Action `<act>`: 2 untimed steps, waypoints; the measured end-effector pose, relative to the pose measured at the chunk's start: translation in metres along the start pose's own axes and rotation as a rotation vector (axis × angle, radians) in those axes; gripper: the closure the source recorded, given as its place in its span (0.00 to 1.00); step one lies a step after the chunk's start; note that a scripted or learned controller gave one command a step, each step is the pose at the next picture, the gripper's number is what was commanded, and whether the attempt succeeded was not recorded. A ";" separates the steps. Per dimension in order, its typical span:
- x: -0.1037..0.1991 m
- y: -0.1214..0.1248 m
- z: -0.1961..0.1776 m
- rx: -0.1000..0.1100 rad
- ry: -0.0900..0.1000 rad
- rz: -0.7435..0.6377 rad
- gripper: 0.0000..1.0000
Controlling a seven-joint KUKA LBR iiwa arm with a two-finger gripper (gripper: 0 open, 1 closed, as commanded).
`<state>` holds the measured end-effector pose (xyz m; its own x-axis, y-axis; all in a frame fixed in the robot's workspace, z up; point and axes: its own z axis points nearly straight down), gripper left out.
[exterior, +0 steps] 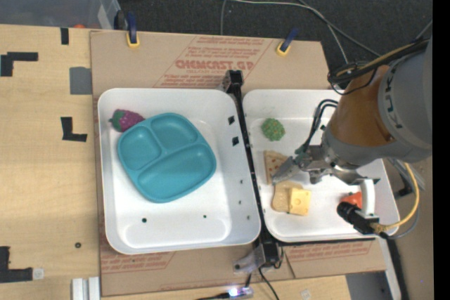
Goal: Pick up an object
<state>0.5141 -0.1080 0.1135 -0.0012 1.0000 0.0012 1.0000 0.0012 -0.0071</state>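
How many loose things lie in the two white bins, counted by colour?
Teal: 1, the divided plate
Purple: 1, the grape bunch
Green: 1, the broccoli piece
Tan or yellow: 3, the cracker, the bread piece, the cheese block
Total: 6

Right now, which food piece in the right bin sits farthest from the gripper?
The green broccoli-like piece, alone toward the bin's far left corner. The cracker and the yellow cheese-on-bread piece both lie beside the gripper.
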 end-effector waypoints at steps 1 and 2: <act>0.001 0.000 0.030 -0.005 0.000 -0.001 0.00; 0.000 0.000 0.018 -0.008 -0.003 0.000 1.00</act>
<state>0.5145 -0.1081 0.0954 -0.0011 1.0000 -0.0019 1.0000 0.0011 0.0006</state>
